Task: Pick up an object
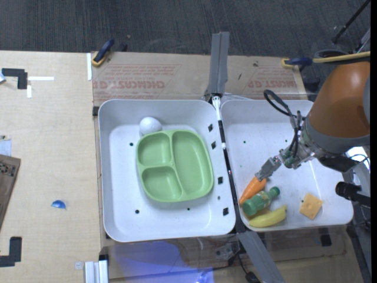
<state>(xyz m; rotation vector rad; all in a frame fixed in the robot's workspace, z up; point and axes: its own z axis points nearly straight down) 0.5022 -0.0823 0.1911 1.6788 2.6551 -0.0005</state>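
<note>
Camera view: claw point(268, 168) is low in the right bin point(247, 128), lower-right area of the frame, angled down-left from the grey wrist. Its tip sits right at the top end of the carrot point(253, 188), looks like touching or nearly so. Finger spread: cannot tell, the tip is too small and blurred to separate the fingers. Nothing visibly between them.

Carrot: orange, tapered, lying tilted, thick end up-right toward the claw, thin end down-left near the bin's left wall. Just below-right of it a small green bottle point(260, 203) lies on its side, touching or just beside the carrot. Yellow banana point(268, 218) lies along the bin's front rim, just under the bottle. Yellow cheese wedge point(310, 206) sits apart, further right in the same bin.

Left bin point(112, 175), centre of frame: green three-compartment plate point(175, 165), tilted a bit in the bin, compartments hold nothing. White ball point(149, 124) at the plate's upper-left edge, touching or just beside it.

Counter point(47, 146): light wood at frame left, small blue piece point(58, 204) lower left.
</note>
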